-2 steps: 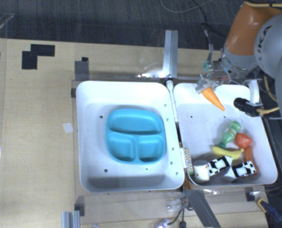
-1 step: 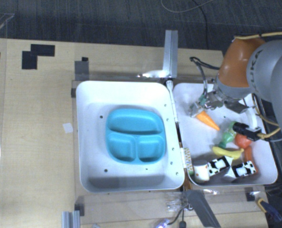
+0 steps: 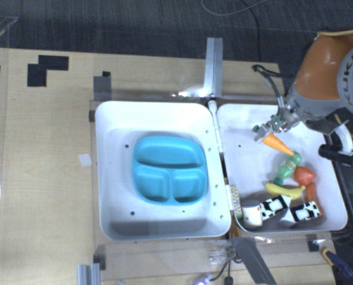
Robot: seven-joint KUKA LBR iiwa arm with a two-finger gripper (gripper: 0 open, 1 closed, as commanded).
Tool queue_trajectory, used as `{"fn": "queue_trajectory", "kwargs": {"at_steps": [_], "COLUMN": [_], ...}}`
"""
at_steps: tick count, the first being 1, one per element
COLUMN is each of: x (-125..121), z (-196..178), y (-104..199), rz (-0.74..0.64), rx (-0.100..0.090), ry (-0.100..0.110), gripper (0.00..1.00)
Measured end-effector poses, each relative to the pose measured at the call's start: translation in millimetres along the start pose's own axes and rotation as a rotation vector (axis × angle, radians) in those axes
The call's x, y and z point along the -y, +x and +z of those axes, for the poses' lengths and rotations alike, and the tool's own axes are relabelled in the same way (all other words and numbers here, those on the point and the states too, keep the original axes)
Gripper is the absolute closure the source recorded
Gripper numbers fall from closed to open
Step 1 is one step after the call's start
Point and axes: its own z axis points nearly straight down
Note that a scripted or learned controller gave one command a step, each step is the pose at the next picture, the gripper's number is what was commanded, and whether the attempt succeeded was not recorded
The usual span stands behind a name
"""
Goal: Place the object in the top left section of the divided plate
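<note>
The carrot [image 3: 280,143], a smooth orange plastic cone, lies in the right bin [image 3: 248,159] with its long axis slanting from upper left to lower right; its pale blunt end points toward the gripper [image 3: 271,126], its other end toward the toy pile. The gripper sits just beside that upper-left end, and whether its jaws are apart or together cannot be told. The plate [image 3: 167,170], glossy blue plastic with rounded corners and three moulded sections, rests in the left bin [image 3: 117,159], well apart from the carrot. Lower right of the carrot lie a green vegetable [image 3: 286,171], a tomato [image 3: 305,175], a banana [image 3: 285,190] and two cows [image 3: 289,209].
</note>
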Motion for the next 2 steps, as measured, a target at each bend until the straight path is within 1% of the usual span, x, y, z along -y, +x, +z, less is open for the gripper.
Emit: {"fn": "queue_trajectory", "kwargs": {"at_steps": [1, 2], "x": [-45, -47], "z": [65, 65], "y": [3, -12], "rz": [-0.081, -0.431], "rx": [0.0, -0.003], "ry": [0.0, 0.002], "gripper": [1.0, 1.0]}}
